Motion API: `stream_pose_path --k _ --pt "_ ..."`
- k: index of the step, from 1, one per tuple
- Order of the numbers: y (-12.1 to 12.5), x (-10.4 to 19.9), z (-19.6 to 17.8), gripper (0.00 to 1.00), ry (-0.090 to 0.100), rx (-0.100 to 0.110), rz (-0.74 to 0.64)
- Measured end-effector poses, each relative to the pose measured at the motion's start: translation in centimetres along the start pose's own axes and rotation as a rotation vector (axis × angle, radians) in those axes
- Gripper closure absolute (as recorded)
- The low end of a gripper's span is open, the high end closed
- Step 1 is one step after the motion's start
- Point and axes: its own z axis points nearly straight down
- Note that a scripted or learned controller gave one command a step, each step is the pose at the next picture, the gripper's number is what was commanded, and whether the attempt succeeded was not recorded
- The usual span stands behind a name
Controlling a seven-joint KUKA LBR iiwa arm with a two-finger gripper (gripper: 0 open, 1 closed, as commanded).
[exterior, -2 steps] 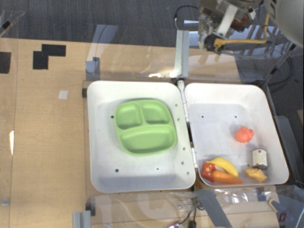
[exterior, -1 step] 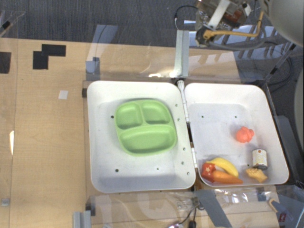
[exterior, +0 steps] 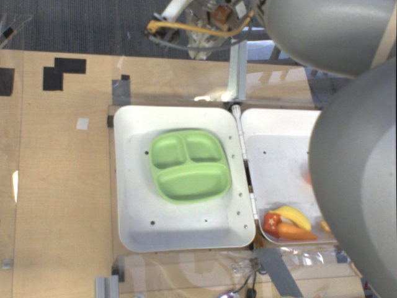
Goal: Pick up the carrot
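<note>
Carrot [exterior: 295,231] — orange, tapered, flat in right bin's [exterior: 273,166] near corner; tool [exterior: 205,17] state — impossible to tell.

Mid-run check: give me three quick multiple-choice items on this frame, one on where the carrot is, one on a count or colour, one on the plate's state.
1. The carrot lies in:
A. the left bin
B. the right bin's near corner
C. the plate

2. The green plate has how many compartments?
A. two
B. three
C. five

3. The plate is:
A. upright, holding nothing
B. flipped over
C. full of fruit

Answers: 1 B, it sits beside the banana in the right bin. 2 B, two small above one large. 3 A, its compartments face up, bare.
</note>
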Motion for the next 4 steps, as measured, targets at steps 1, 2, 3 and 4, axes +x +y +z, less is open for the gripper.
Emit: stream_pose_path --k 1,2,3,4 --pt "4.5 -5.4 -0.1 1.0 0.0 0.0 0.394" --pt "0.3 -1.7 10.5 1.0 -0.004 0.001 0.307" --pt "0.4 -7.8 0.2 1.0 0.0 -0.001 0.276" --pt "8.5 -15.0 0.2 1.0 -0.001 -0.001 0.597"
